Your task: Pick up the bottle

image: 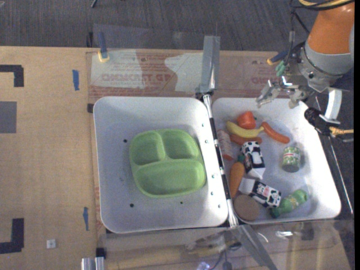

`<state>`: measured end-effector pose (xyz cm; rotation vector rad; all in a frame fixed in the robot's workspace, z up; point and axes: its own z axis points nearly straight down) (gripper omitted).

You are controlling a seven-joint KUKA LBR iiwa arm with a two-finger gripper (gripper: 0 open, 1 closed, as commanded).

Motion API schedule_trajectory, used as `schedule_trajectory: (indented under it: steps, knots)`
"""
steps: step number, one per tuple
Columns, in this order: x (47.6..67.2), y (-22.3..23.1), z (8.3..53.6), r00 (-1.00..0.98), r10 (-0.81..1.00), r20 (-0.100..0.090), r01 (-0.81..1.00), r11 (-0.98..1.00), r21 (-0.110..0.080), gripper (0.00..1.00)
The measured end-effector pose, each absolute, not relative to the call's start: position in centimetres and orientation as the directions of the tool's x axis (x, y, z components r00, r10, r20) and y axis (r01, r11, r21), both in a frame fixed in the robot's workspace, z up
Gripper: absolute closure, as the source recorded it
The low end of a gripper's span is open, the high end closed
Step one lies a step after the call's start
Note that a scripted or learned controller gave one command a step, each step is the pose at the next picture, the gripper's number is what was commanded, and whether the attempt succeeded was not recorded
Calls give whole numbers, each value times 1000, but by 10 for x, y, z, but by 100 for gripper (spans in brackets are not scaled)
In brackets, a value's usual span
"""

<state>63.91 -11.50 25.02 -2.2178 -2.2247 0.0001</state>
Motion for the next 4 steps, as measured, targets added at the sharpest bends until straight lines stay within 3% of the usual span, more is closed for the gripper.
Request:
schedule_trajectory:
  steps: [1,2,3,4]
  knots:
    - [589,-149,120,167,986,0,986,-167,14,0]
    - [515,-218,155,319,948,1,948,-319,-3,0]
    - [499,-147,86,701,713,2,713,-701,0,0]
    - [479,-114,116,682,731,-1,731,-682,-5,0]
